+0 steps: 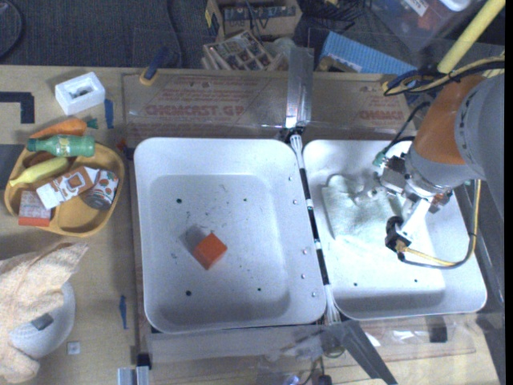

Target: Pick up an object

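Note:
An orange cube (211, 249) lies in the left white bin (160, 167), a little left of its middle. In the right bin (457, 287) a pale, crumpled cloth-like object (349, 207) sits against the left half. My gripper (377, 187) reaches in from the right and hangs low over that pale object's right side, at or close to its surface. The grey arm with its orange band (437, 131) rises behind it. A yellow-and-black cable (417, 251) loops below the wrist.
A wooden bowl (76, 223) of toy food stands left of the bins, with a small white box (80, 93) behind it. A beige towel (36, 283) lies at the front left. A clear plastic wall (216, 107) runs along the back of the bins.

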